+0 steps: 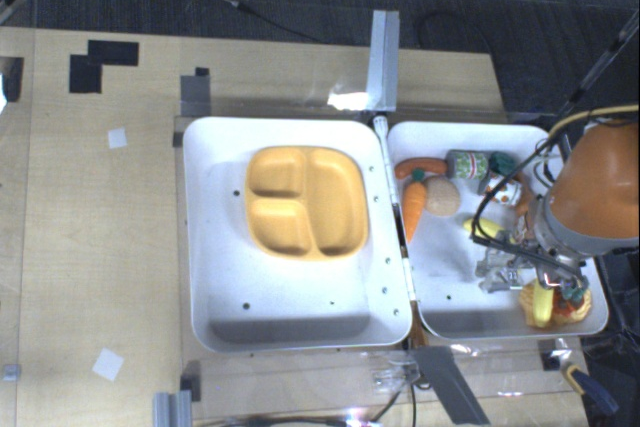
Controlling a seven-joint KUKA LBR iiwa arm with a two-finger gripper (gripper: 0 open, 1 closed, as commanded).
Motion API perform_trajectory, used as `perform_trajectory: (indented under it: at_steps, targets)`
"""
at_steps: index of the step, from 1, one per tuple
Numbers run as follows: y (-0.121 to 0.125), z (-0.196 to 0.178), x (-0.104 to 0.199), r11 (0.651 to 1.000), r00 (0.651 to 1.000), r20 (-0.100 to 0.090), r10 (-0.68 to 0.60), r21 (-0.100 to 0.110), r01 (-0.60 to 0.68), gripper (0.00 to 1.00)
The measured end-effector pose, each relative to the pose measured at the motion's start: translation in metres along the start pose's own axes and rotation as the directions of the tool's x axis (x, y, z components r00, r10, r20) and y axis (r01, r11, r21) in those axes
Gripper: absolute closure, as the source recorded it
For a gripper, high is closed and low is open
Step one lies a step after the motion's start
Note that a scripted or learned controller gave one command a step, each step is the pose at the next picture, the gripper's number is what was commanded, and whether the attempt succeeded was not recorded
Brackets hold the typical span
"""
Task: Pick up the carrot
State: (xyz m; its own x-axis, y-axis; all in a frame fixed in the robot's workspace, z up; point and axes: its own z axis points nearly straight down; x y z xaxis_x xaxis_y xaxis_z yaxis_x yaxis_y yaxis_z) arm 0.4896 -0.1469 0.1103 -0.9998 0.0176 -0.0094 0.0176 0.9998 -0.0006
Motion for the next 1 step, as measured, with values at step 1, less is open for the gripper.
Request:
perform_trajectory:
  at_steps: [1]
  targets:
    - [0.0599, 0.0179, -0.0244, 0.976, 0.976, 0.002, 0.218, -0.002, -0.218, 1.00]
